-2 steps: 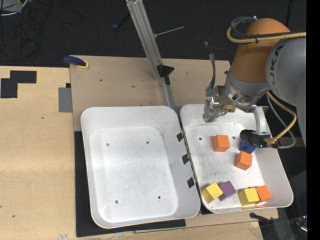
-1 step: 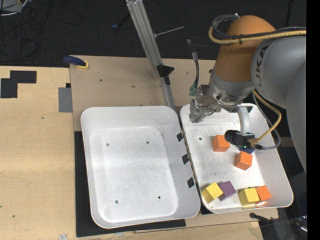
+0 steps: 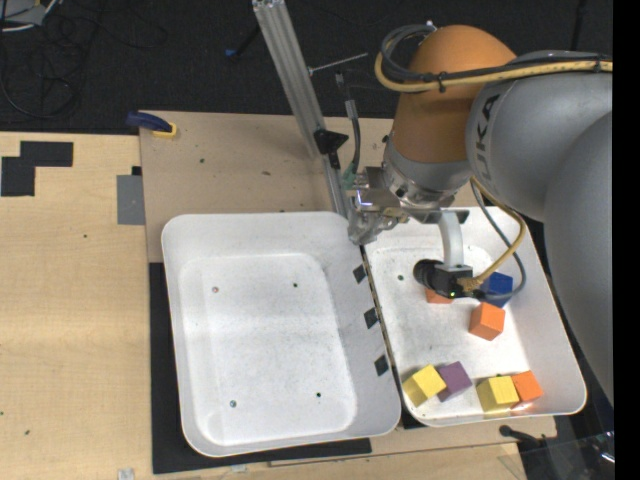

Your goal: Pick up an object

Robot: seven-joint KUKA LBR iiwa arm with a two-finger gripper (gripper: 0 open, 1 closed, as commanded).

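Gripper (image 3: 359, 230) sits low at the far-left corner of the right bin (image 3: 402, 330), right on the seam between the two bins. Its grip state cannot be told from this angle, and nothing is seen held.

Blocks all lie in the right bin:
- blue block (image 3: 498, 285) against the far-right part, near the rim
- orange block (image 3: 487, 322) just in front of it, apart
- a small orange piece (image 3: 436, 295) mid-bin, partly hidden
- near rim row: yellow block (image 3: 424, 383) touching purple block (image 3: 455, 376), then a second yellow block (image 3: 497, 393) touching a second orange block (image 3: 527, 385) — both pairs tight to the front edge

Bare floor in the right bin runs along its left wall, between gripper and front row. Left bin (image 3: 260, 348) shows a wide white floor with a few dark specks. Small black tabs (image 3: 370, 318) line the seam.
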